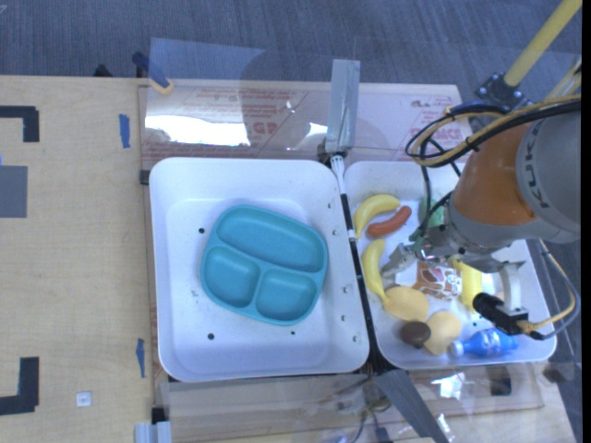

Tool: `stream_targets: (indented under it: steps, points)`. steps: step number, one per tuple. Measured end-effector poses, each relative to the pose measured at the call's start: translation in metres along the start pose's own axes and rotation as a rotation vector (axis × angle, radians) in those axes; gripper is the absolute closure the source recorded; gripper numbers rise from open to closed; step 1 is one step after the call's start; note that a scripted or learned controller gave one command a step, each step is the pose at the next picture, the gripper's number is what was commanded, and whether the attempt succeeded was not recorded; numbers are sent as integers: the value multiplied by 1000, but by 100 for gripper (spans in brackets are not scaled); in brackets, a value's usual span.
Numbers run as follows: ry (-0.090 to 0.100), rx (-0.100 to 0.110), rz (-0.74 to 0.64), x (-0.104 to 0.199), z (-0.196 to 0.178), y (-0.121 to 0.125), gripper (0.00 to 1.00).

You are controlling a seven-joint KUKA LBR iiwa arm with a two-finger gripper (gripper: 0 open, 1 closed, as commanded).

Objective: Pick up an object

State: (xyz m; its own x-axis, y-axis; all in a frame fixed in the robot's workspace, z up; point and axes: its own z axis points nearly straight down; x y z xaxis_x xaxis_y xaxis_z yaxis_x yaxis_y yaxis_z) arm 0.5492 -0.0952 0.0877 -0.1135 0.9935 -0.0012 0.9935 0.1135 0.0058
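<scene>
In the camera view, the arm [517,183] reaches in from the right and hangs low over the right bin [540,344], its gripper [413,255] down among a pile of toy food at centre right of the frame. Whether the gripper is released or clenched I cannot tell from here, and nothing is plainly between its tips.

The likely targets lie close together: a yellow banana [372,212] with a red sausage [390,221] across it toward the upper left of that bin, a second banana [373,275] running down the bin's left wall, a printed packet [438,281] just below the gripper, then a pale yellow lump [407,302], a brown piece [415,333] and a blue bottle [481,343] along the lower edge. To do this step well, I would judge it best to settle on one item, the packet being nearest, and to close only once it sits squarely in the grasp; the neighbours touch, so a slanted descent could shove them aside or pinch two at once.

The left bin [171,247], at centre frame, carries a teal divided plate [264,262] and has bare white floor all round it. Both bins sit on a light wooden bench [69,247], with clear plastic sheeting [231,109] behind them.
</scene>
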Motion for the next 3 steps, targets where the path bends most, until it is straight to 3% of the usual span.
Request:
stream_targets:
  steps: [1, 2, 3]
  points:
    - [-1, 2, 5, -23, 0, -65, 0]
    - [-2, -5, 5, -22, -11, -63, 100]
    - [2, 0, 140, 38, -119, -48, 100]
